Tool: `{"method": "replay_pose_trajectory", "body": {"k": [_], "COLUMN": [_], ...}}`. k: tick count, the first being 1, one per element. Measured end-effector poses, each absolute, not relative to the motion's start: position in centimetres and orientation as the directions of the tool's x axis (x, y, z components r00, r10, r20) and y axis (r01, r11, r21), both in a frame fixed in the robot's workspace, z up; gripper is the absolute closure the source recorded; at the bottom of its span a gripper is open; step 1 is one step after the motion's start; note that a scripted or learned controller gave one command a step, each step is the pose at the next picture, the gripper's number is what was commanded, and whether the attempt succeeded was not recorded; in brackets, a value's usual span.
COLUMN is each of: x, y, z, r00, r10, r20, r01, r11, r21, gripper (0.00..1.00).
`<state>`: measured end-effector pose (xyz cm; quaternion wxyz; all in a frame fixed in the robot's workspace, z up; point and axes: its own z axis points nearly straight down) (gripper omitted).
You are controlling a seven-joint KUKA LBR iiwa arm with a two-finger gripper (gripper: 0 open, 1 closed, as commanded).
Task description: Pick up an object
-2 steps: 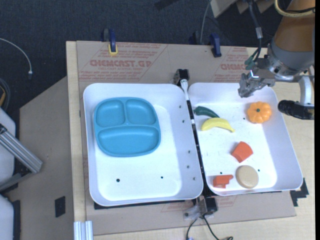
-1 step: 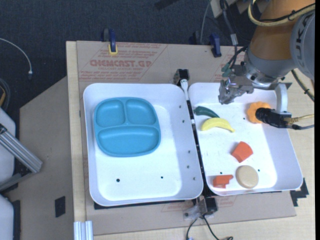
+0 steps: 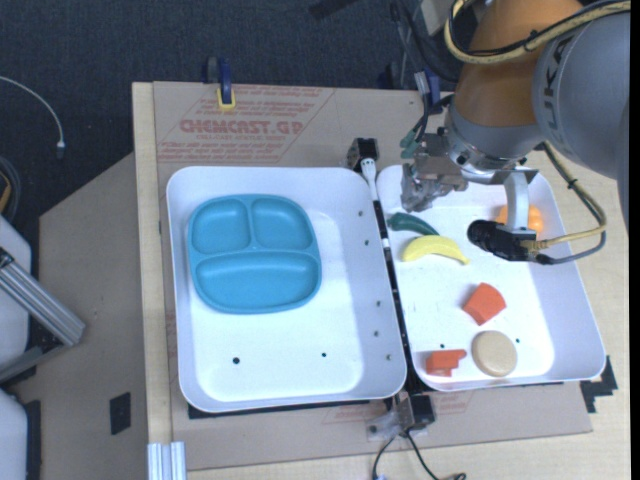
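- The step in hand looks like the approach: the gripper [image 3: 425, 190] hangs over the far-left part of the right bin [image 3: 560, 348], low over its floor, with nothing seen between its fingers.
- Whether the fingers are released or clenched cannot be told; they are dark and small against the wrist above them.
- The nearest candidates lie just on the near side of the gripper: a dark green piece [image 3: 408, 224] and, touching it, a yellow banana [image 3: 435, 251].
- Further off in the same bin are an orange-red block [image 3: 484, 303], a tan round piece [image 3: 494, 353], a small red piece [image 3: 445, 361] and an orange item [image 3: 533, 217] partly behind the arm's hardware.
- The left bin [image 3: 200, 368] holds a blue divided plate [image 3: 255, 254], well apart from the gripper.
- Next, judging from this, the gripper needs a short shift toward the near side to centre over the green piece or banana, then a descent and a close.
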<state>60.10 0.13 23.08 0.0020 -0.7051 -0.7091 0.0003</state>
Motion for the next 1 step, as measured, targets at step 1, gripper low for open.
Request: {"method": "replay_pose_trajectory", "body": {"k": [1], "x": [59.02], "y": [5.35], "z": [21.79], "r00": [-0.006], "r10": [1.000], "r20": [0.003], "r01": [1.000], "r11": [0.006], "r21": [-0.004], "gripper": [1.00]}}
